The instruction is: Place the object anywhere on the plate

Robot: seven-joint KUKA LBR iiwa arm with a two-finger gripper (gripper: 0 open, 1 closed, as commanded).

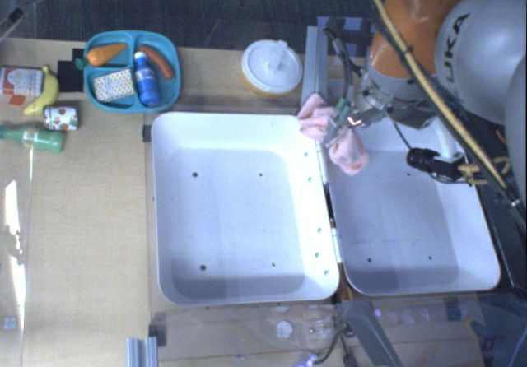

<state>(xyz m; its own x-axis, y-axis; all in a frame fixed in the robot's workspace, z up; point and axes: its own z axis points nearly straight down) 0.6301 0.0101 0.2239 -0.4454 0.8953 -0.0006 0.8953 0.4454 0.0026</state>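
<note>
- The gripper point(344, 123) hangs at the far rim of the right bin point(420, 275), close to the wall between the two bins, and the arm point(486, 44) comes in from 2 o'clock.
- The pink cloth point(346, 147) appears pinched between the narrow fingers: one part hangs down below the gripper at 6 o'clock, another part bulges out at 9 o'clock, over the corner of the left bin point(239, 275).
- The cloth is soft and crumpled, pale pink, with no fixed shape. Its long axis runs roughly from 10 o'clock to 5 o'clock, with the gripper near the middle.
- The only plate-like thing is the blue divided plate point(170, 57) outside the bins on the bench point(82, 217). It lies well apart from the gripper, toward 9 to 10 o'clock, beyond the far left corner of the left bin.
- Its compartments already hold toy food and a small blue bottle point(146, 81), so the free room there looks little.
- The coming move probably turns on this long carry to the left. The limp hanging part could drag on a bin rim or slip out.
- A white lidded cup point(272, 67) stands between gripper and plate, near the likely path.
</note>
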